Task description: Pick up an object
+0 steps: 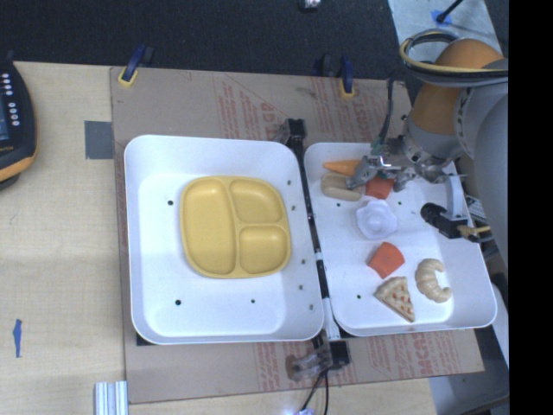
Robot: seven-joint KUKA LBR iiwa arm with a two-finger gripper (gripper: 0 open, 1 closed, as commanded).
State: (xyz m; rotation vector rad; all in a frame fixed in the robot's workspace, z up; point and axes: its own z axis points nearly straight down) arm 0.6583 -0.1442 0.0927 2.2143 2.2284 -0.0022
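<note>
My gripper [377,173] is low over the far part of the right bin [471,318], with the grey arm coming in from the right. A small red piece [378,189] lies right under its tip, partly hidden by it. Just left of the gripper lie an orange carrot [340,167] and a beige roll [340,189]. Nearer the front are a white crumpled cup [376,220], a red block [386,258], a pizza slice [396,298] and a croissant [433,280].
The left bin [155,318] holds a yellow divided plate [234,226]. Both bins rest on a brown board clamped to the bench. A black and orange handset [13,124] lies at the bench's left edge.
</note>
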